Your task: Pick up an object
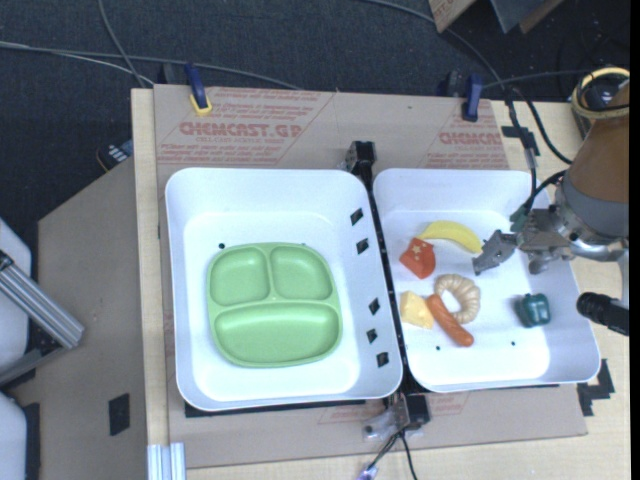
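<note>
1. The gripper (497, 251) hangs over the right bin (480, 368), in the right of the frame, just right of the banana (452, 235). Whether it is open or closed I cannot tell, and nothing shows in its grasp.
2. The pickable things lie in that bin: the yellow banana uppermost, a red strawberry-like piece (419, 259) below left of it, a yellow wedge (415, 309), a pale ring-shaped piece (460, 294), an orange carrot-like stick (452, 324), and a green block (533, 310) apart to the right.
3. These look like small toy foods: probably light, stiff and rather smooth, so liable to slip or roll.
4. The banana is nearest; a hold across its narrow middle seems best.
5. The green block stands alone, leaving room either side.
6. The left bin (190, 288) holds a green divided plate (273, 303).
</note>
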Available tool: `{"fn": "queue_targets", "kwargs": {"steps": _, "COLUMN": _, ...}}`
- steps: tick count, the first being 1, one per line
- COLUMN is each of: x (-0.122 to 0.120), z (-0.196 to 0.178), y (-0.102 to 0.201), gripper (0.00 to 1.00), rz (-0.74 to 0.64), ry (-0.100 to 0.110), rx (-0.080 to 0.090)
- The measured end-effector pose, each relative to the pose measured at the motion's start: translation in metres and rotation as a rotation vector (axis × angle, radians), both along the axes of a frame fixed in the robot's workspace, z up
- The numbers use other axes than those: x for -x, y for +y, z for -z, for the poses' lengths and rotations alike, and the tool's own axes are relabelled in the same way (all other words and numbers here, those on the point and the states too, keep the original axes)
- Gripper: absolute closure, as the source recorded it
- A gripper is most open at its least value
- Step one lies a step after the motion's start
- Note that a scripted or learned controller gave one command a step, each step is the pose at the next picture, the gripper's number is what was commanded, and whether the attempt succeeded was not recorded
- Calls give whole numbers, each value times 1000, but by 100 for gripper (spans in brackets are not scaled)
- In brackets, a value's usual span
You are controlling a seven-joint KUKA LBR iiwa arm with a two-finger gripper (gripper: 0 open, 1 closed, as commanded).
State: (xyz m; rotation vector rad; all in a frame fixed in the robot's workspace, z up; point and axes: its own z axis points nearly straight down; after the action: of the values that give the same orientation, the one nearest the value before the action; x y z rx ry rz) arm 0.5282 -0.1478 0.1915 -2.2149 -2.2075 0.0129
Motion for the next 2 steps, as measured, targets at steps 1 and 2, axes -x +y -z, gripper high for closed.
{"fn": "queue_targets", "kwargs": {"steps": 1, "x": -3, "z": -7, "y": 0, "gripper": 0, "rz": -4, "ry": -15, "rx": 3}}
{"fn": "queue_targets", "kwargs": {"steps": 2, "x": 3, "z": 37, "y": 0, "gripper": 0, "rz": -3, "ry": -9, "rx": 1}}
